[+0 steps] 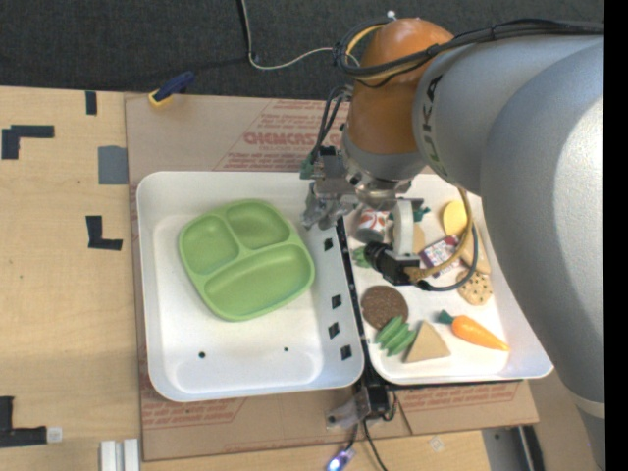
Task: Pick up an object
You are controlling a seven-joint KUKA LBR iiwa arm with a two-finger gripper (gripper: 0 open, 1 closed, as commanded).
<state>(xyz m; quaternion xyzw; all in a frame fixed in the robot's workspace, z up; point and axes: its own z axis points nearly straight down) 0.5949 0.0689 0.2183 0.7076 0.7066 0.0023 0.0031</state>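
The gripper [329, 204] hangs low over the far end of the wall between the two bins, at about 12 o'clock from the middle of the bench. Whether it is open or closed I cannot tell from here (the arm hides much of it). In the left bin [167, 341] lies one green plate [245, 258], toward 11 o'clock. The right bin [520, 361] has the small things: a brown cookie [384, 305] at its 9 o'clock, green beans [394, 335] and a tan wedge [427, 343] near 7 o'clock, a carrot [475, 332] at 5 o'clock, and what seems a banana [454, 218] at 1 o'clock.
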